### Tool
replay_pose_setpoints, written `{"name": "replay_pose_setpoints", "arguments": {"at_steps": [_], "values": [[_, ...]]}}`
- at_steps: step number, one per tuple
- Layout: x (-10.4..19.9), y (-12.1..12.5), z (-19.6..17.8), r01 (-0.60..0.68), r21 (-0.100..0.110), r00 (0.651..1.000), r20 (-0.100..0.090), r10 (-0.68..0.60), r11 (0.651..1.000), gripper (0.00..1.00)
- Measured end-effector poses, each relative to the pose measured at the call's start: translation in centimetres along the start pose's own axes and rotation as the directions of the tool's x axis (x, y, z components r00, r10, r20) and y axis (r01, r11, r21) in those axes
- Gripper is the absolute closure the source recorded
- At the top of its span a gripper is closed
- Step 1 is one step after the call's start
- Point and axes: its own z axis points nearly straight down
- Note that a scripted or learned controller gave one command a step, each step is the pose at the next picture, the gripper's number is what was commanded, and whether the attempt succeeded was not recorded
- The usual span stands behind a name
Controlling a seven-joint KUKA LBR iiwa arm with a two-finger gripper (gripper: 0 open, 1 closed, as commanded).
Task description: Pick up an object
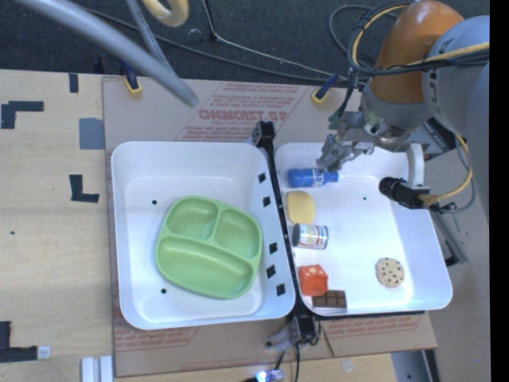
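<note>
My gripper (328,164) hangs over the far left part of the right bin (413,245), its tips right at a blue object (308,178) lying there. Whether the tips touch or hold the blue object is unclear. Nearer along the bin's left side lie a pale yellow object (301,206), a small can on its side (311,235), a red-orange block (313,278) and a brown chocolate bar (329,299). A round cookie (390,272) rests toward the near right of the same bin.
The left bin (135,173) holds a green divided plate (210,247). A black divider (274,213) runs between the two bins. The grey arm with its orange band (413,46) and cables crosses the far right.
</note>
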Motion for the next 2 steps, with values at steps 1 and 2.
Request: {"name": "replay_pose_setpoints", "arguments": {"at_steps": [1,2], "values": [[4.6,-1.3,1.1,-0.002,0.001,1.0,0.001,0.002,1.0,1.0],[8.9,-2.7,0.3,0.0,0.0,1.0,0.0,0.0,1.0,1.0]]}}
